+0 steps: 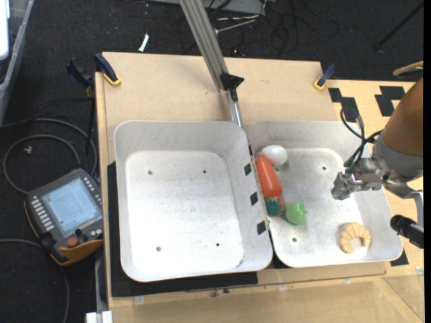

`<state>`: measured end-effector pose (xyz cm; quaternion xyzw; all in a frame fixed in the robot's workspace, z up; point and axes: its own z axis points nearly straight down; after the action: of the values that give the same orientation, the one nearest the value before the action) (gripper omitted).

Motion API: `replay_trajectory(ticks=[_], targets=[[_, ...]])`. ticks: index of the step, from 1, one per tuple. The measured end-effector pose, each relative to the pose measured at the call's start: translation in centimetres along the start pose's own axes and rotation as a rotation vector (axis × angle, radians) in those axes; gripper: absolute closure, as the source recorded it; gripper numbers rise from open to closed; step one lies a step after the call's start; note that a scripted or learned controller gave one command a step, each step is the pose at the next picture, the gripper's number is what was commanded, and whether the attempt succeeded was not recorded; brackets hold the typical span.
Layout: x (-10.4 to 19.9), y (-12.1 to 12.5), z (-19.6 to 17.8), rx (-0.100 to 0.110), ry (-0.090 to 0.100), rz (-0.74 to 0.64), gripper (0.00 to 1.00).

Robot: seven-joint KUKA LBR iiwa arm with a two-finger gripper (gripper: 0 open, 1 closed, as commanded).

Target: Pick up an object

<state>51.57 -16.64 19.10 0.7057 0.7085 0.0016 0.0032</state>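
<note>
The right bin point(316, 258) holds several objects. A white egg-shaped object point(274, 155) lies near its back left corner, with an orange elongated object point(269, 178) just in front of it along the left wall. A small teal piece point(273, 207) and a green object point(295, 213) lie below the orange one. A tan ridged pastry-like object point(354, 237) rests near the front right corner. My gripper point(341, 187) hangs over the right half of this bin, above and slightly left of the pastry, well right of the green object. Nothing shows in its grasp.
The left bin point(128, 180) stands beside the right one, sharing a raised divider point(254, 194). A metal pole point(209, 46) slants in from the top to the bins' back edge. A teach pendant point(64, 214) lies on the floor at left. Clamps point(108, 71) mark the bench corners.
</note>
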Motion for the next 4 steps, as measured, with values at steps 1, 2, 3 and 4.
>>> replay_trajectory(ticks=[1,2,3,4], targets=[[-0.3,0.4,-4.3,0.001,0.0,0.0,1.0],[-0.3,0.6,-9.6,0.0,-0.001,0.0,1.0],[5.1,1.8,-8.0,0.007,0.004,-0.004,1.0],[10.3,3.9,-8.3,0.005,0.004,-0.004,1.0]])
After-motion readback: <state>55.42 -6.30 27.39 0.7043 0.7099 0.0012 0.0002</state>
